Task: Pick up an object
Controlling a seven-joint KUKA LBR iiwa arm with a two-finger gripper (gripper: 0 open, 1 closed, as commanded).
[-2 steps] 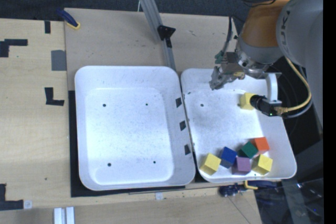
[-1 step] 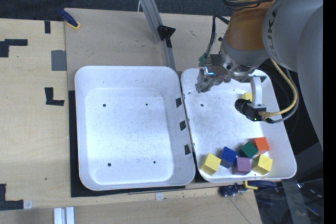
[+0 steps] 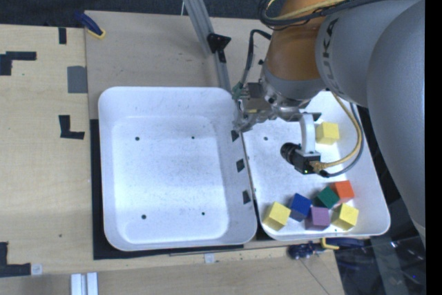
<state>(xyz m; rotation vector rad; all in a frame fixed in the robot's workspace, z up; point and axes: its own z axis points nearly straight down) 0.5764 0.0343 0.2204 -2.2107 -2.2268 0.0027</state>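
Tool (image 3: 243, 122) is hovering over the right bin's (image 3: 273, 169) far corner, beside the left bin (image 3: 166, 169); open or closed, I cannot tell. Coloured blocks (image 3: 300, 204) are lying along the right bin's near edge.

Arm (image 3: 376, 45) over right bin (image 3: 273, 166), 7 blocks (image 3: 300, 205)

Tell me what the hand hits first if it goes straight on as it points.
Probably the right bin's left rim, beside the left bin; the hand hangs just above it. Depth is unclear.
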